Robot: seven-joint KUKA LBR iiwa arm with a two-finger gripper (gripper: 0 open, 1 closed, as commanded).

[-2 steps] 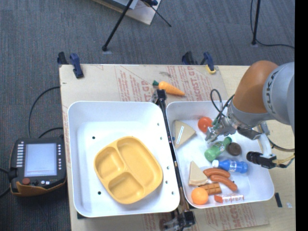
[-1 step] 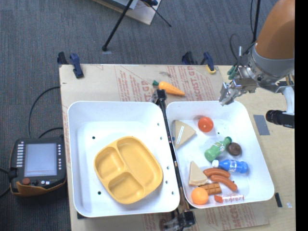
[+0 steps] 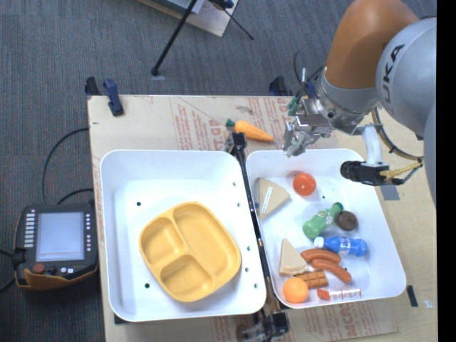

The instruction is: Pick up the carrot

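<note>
The carrot (image 3: pixel 252 130), orange with a green top, lies on the bare bench board just behind the two bins, near where they meet. My gripper (image 3: pixel 295 146) hangs to its right, over the back rim of the right bin (image 3: pixel 396 262), a short gap away from the carrot's tip. Nothing shows between its fingers, and I cannot make out how far apart they stand.
The right bin holds a small tomato (image 3: pixel 304 184), two cheese wedges (image 3: pixel 271 194), a green bottle (image 3: pixel 320 221), a blue bottle (image 3: pixel 344 246), sausages (image 3: pixel 326 261) and an orange (image 3: pixel 296 290). A yellow divided plate (image 3: pixel 189 251) lies in the left bin (image 3: pixel 121 184). Clamps (image 3: pixel 112 96) grip the bench's back edge.
</note>
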